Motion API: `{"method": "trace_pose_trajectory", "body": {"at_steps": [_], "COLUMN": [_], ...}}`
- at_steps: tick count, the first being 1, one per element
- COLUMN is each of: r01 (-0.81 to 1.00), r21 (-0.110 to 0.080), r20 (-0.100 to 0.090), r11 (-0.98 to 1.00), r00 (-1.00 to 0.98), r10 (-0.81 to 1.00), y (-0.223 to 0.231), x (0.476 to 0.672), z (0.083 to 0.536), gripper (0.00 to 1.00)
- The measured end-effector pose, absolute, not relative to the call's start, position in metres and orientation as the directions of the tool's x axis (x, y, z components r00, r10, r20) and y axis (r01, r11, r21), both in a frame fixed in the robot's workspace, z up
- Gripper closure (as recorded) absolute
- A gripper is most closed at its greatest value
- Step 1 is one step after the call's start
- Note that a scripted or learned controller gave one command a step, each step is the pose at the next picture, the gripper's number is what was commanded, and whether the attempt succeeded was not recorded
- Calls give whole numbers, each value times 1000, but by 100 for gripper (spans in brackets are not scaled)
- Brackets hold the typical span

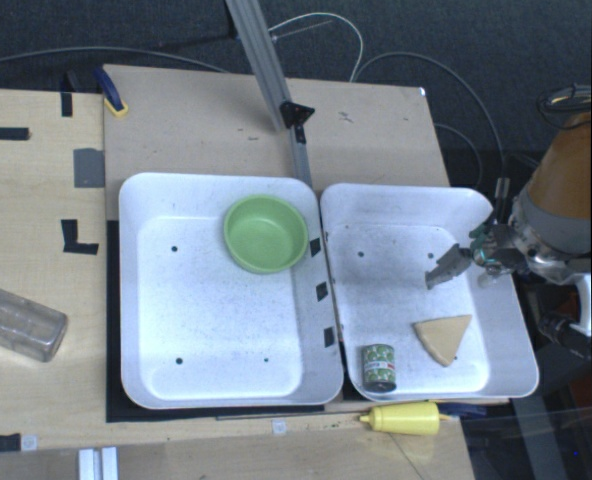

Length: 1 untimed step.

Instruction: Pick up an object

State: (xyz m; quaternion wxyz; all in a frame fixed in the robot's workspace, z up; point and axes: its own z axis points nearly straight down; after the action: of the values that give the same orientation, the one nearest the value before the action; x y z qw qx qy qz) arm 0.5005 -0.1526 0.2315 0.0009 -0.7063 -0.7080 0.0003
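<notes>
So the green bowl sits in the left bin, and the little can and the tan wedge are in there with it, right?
Not quite. The green bowl is in the left bin, but the camera view shows the little can and the tan wedge in the right bin, near its front edge.

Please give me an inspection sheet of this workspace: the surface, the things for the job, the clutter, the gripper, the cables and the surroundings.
Surface: light wooden bench bearing two shallow white bins, left bin and right bin, side by side.
Job's things: round green plastic bowl in the left bin's far part; small green-labelled can and tan wedge-shaped piece in the right bin's near part.
Clutter: yellow squeeze bottle lying on the bench edge before the right bin; clear plastic container at the left.
Gripper: two-finger gripper above the right bin, apart from the wedge; finger state unclear.
Cables: thin white cables looping behind the bench.
Surroundings: dark floor; slanted grey metal pole.
</notes>
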Motion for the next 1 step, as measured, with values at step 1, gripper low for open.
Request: {"method": "trace_pose_trajectory", "body": {"at_steps": [1], "r01": [1000], "r21": [-2], "r20": [1], "r11": [2], "r00": [-2], "r10": [1000], "y": [-153], "x": [501], "z": [232], "gripper": [0]}}
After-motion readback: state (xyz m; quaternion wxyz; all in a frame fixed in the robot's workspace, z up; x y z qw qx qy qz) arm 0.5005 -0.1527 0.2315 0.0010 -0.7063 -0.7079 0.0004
